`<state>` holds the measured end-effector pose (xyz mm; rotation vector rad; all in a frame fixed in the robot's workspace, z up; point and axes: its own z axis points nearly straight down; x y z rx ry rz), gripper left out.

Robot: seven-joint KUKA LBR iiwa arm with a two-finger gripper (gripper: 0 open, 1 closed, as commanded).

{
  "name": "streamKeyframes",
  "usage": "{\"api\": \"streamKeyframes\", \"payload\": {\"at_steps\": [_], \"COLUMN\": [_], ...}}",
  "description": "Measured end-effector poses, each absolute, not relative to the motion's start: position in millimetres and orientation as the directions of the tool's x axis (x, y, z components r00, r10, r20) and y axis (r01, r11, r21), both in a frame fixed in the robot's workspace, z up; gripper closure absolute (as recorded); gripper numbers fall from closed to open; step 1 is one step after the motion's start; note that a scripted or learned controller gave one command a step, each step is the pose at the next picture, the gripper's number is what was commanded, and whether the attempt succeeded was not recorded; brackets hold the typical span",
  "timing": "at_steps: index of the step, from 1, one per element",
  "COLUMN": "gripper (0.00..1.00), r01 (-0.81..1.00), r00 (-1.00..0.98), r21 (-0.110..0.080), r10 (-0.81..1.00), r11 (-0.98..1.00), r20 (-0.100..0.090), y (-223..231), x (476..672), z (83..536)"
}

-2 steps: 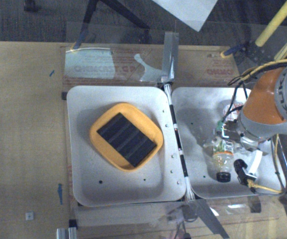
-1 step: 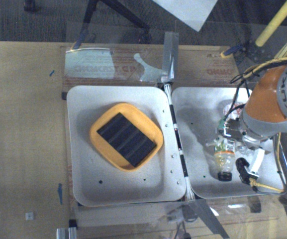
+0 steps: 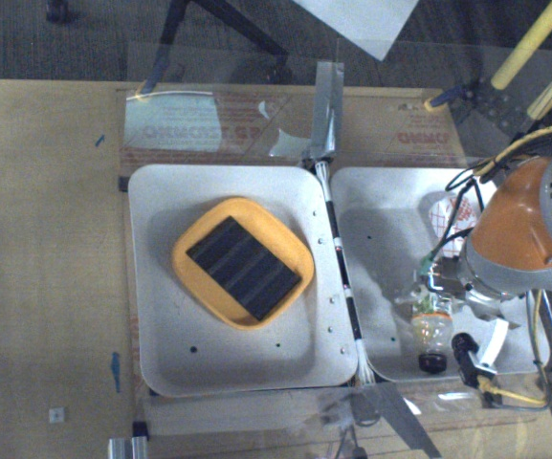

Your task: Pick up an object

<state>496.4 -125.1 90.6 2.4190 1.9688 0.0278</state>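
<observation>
A wooden bench seen from above at a slant carries two shallow white bins side by side. The left bin holds one large thing: a rounded yellow-orange tray with a dark ribbed panel on top, lying flat near the bin's middle and turned at an angle.

The right bin is partly covered by the grey robot arm, which reaches in from the right with its orange band above the wrist. The gripper points down at the bin's lower middle. Directly beneath it lies a small clear plastic bottle with a dark cap, its cap end towards the near wall. A crumpled white wrapper with red print shows near the far side, half behind the arm.

The gripper sits right at the bottle's upper end, but whether its fingers are spread or pinching cannot be told from here.

Judging by this, the bottle is the likely target. A sound grasp would straddle the bottle across its width, near its middle, since a round body tends to roll or slip out.
</observation>
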Motion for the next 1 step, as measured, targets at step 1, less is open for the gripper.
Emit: {"api": "streamKeyframes", "payload": {"at_steps": [1], "gripper": [1.00], "r01": [1.000], "r00": [-0.006], "r21": [-0.001], "r10": [1.000], "r11": [0.006], "r20": [0.000], "y": [-97.8], "x": [486.1], "z": [199.0]}}
